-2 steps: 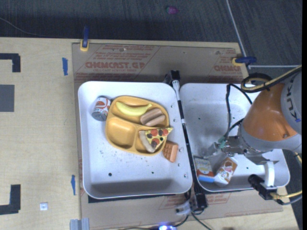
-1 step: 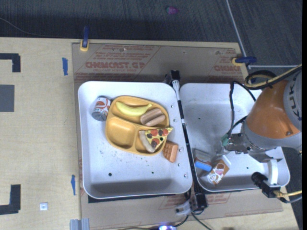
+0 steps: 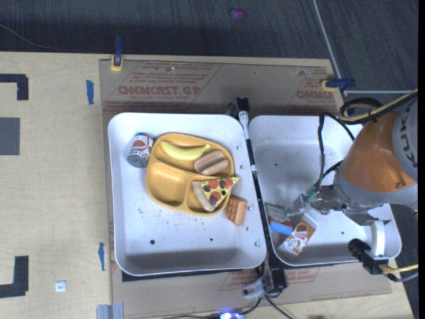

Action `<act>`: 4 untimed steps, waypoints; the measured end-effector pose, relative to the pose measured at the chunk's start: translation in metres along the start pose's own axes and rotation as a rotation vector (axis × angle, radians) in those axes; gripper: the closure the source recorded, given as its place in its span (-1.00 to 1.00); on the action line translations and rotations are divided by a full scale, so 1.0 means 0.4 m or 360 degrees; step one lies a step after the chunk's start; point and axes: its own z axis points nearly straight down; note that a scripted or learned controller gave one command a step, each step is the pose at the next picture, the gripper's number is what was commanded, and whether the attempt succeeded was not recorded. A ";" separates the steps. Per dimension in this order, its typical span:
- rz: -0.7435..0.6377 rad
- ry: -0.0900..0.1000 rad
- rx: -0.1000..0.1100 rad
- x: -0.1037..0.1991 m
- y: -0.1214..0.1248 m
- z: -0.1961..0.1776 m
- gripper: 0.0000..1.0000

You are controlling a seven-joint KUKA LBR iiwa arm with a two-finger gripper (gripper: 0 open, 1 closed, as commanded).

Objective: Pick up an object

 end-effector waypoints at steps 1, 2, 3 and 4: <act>-0.0003 0.0019 0.0025 0.018 -0.010 0.028 -1.00; 0.0004 0.0000 0.0007 0.007 -0.004 0.000 1.00; 0.0004 0.0001 0.0007 0.007 -0.004 0.000 -1.00; -0.0004 0.0021 0.0029 0.019 -0.012 0.028 -1.00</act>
